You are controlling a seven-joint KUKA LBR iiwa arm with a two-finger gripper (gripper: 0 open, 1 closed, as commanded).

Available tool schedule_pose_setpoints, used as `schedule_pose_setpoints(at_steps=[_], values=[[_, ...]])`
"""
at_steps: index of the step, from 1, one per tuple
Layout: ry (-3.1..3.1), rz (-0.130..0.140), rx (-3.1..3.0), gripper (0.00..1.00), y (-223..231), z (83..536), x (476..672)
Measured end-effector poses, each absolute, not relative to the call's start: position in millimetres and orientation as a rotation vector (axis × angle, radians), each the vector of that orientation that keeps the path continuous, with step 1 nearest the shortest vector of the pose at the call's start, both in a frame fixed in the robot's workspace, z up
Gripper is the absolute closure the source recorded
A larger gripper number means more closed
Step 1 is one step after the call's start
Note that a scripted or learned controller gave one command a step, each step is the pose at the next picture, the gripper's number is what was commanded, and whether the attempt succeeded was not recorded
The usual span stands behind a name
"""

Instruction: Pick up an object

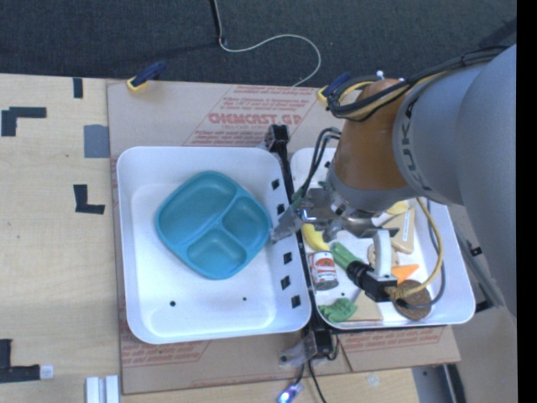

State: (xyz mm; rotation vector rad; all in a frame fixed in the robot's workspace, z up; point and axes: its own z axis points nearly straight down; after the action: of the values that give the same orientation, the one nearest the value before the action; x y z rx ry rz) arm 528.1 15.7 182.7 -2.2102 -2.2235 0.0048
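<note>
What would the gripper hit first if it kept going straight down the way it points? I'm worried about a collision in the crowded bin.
Probably the small can and yellow piece just below the gripper, near the right bin's left wall. Depth is unclear from this slanted view.

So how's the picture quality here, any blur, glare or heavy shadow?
Camera view: lighting is even and soft, with mild glare on the left white bin; the blue divided plate is fairly sharp; the arm looms large and slightly soft, shading the cluttered right bin beneath it.
</note>
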Motion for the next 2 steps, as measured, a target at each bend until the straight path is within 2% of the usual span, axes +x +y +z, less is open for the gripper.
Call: schedule_pose_setpoints(at_steps=[1, 2], values=[[-2.221, 0.005, -2.216, 1.0, 12.4, 193.3, 529.4], [-2.226, -0.013, -2.227, 1.0, -10.8, 325.4, 483.6]])
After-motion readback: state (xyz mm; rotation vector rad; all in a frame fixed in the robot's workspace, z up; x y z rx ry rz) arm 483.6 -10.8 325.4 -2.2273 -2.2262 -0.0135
